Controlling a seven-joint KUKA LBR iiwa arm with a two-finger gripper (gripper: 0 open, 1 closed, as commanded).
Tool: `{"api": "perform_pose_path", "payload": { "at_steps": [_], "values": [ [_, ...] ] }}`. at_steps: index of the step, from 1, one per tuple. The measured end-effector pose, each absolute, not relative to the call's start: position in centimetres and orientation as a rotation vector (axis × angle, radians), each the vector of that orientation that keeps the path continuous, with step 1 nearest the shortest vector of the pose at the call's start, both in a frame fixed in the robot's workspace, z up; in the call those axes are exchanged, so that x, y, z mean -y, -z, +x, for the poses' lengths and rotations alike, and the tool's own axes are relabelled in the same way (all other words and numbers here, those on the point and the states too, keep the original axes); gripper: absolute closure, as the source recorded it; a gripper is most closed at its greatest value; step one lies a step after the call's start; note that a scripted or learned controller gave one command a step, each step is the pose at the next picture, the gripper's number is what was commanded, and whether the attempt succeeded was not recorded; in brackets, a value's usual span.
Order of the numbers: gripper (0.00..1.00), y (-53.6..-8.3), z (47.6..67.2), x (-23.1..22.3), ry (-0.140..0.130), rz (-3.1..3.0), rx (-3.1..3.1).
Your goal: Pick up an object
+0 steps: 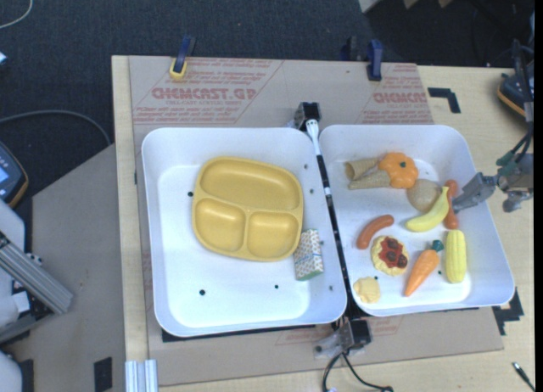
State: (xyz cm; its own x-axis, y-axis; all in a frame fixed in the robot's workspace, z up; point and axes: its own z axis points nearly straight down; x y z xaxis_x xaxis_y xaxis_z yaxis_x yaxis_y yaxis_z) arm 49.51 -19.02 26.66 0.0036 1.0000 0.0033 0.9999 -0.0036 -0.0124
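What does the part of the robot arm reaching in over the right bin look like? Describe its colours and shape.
At the right edge, the gripper appears as dark grey metal, with a slim finger narrowing towards the right bin. Behind it sits a bulkier grey block with thin greenish wires or fittings. The picture is too blurred for markings.

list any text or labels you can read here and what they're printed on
"CHEMCAST GP", in red, on the brown protective sheet covering the bench behind the left bin.
The same red print repeats on the sheet behind the right bin, around; partly cut off and too blurred to read fully.
Smaller red lines beneath each logo: too small to read.
The toy food carries no readable text.
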Motion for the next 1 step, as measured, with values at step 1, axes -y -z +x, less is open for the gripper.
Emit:
{"api": "perform_pose_path", "payload": {
  "at_steps": [1],
  "values": [
    [0.00, -27.27, 49.74, 18.97, 0.000, -2.221, 2.222]
  ]
}}
